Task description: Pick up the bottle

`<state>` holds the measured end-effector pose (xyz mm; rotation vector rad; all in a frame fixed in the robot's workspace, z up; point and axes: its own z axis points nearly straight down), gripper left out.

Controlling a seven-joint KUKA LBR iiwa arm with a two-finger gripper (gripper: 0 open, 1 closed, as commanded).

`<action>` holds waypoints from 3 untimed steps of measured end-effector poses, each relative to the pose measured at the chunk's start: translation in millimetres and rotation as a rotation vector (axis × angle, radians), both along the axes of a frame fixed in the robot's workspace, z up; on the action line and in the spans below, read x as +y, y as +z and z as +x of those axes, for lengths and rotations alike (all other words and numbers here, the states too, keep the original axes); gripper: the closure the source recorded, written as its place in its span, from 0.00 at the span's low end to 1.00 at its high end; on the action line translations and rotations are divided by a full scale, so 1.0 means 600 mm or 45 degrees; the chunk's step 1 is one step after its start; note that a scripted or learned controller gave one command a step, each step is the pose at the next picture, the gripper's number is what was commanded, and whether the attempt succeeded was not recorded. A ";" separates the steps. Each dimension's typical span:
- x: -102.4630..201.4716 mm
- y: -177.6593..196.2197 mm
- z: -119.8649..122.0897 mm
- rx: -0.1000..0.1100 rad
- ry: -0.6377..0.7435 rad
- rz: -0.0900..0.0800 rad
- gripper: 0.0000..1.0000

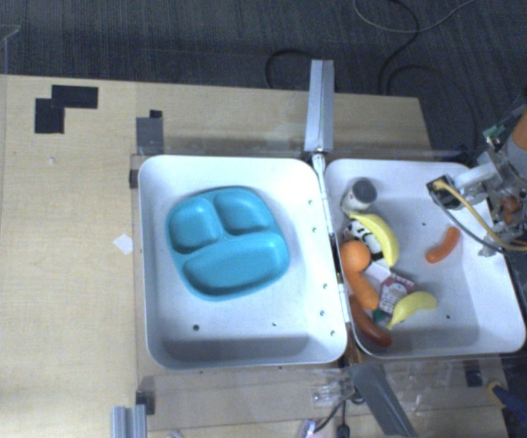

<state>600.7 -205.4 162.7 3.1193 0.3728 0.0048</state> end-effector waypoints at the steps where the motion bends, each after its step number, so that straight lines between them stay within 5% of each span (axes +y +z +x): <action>1: 0.001 0.126 0.047 -0.002 -0.037 -0.002 0.00; 2: 0.001 -0.113 -0.025 0.001 -0.043 0.001 0.00; 3: 0.003 -0.128 0.098 -0.002 -0.036 -0.001 0.00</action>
